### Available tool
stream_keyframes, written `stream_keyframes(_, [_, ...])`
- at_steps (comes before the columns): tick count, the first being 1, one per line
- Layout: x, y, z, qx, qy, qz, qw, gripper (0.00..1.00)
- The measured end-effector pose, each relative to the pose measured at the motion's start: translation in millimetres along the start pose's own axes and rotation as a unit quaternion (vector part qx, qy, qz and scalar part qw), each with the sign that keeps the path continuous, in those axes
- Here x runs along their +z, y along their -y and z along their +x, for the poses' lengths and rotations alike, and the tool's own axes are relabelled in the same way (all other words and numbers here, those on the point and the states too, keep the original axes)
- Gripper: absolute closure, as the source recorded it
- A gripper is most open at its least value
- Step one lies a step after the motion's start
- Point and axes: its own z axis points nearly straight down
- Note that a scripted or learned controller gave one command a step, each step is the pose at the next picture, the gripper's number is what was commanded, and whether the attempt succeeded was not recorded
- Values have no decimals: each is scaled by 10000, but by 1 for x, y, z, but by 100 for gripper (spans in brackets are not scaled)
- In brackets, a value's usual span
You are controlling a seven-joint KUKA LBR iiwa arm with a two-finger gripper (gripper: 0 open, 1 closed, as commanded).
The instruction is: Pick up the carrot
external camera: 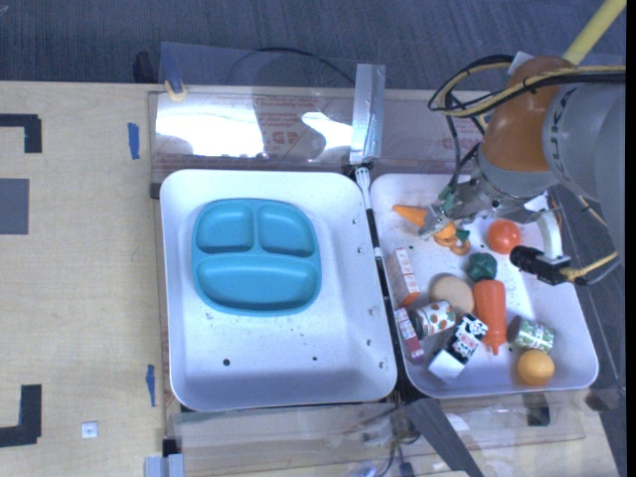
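The carrot (489, 311), orange-red with a dark green top, lies lengthwise near the middle of the right bin (576, 316). My gripper (445, 215) hangs low over the bin's far left part, up and to the left of the carrot and apart from it. A small orange wedge-shaped piece (408, 212) lies just left of the gripper, and another small orange piece (448, 235) sits right under it. The wrist hides the gripper's tips.
Around the carrot lie a red tomato (504, 235), a beige bun (452, 288), a small can (434, 318), a cow-print carton (463, 346), a green can (535, 337) and an orange (535, 367). A blue divided plate (258, 254) sits in the left bin (288, 366).
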Motion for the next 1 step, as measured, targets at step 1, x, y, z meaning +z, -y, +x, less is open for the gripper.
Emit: stream_keyframes(1, [-86,-33,68,961,-35,28,9954,100])
